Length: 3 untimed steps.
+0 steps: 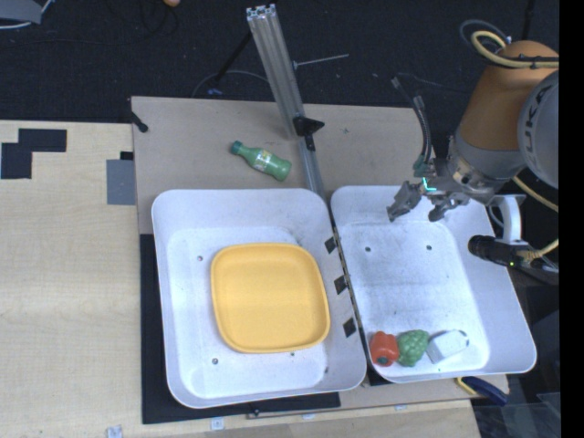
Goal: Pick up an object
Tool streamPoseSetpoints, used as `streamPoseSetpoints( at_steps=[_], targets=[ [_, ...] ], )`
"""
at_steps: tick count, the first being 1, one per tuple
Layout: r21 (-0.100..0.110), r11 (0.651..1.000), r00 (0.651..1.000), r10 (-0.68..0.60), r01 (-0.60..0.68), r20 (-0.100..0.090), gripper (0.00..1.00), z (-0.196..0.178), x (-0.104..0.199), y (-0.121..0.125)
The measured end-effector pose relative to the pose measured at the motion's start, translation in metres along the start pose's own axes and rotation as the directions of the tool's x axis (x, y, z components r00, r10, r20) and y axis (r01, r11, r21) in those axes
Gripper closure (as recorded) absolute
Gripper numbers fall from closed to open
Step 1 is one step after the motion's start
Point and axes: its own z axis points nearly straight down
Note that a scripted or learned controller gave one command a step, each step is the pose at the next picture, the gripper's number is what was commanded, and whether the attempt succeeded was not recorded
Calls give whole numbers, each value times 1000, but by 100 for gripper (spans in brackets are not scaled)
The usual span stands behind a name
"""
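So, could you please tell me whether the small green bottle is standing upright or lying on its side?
Lying on its side. The small green bottle rests lengthwise on the tan bench, outside both bins, cap pointing toward the view's left.

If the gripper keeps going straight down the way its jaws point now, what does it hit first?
Most likely the bare floor of the right bin near its far edge. The gripper, jaws spread, hangs there with nothing between them. The red, green and white objects lie at the near edge, well off that line. Height is hard to judge.

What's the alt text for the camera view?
The open gripper hangs over the right bin's far edge, holding nothing; a red, a green and a white item sit in its near corner. The left bin holds a yellow plate.
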Motion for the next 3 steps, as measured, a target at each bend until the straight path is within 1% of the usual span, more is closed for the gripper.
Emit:
streamPoseSetpoints(
  at_steps=[1,2,3],
  targets=[
    [0,1000,1000,0,0,0,0,0,0,0],
    [4,1000,1000,0,0,0,0,43,-2,1],
    [6,1000,1000,0,0,-1,0,106,-3,0]
  ],
)
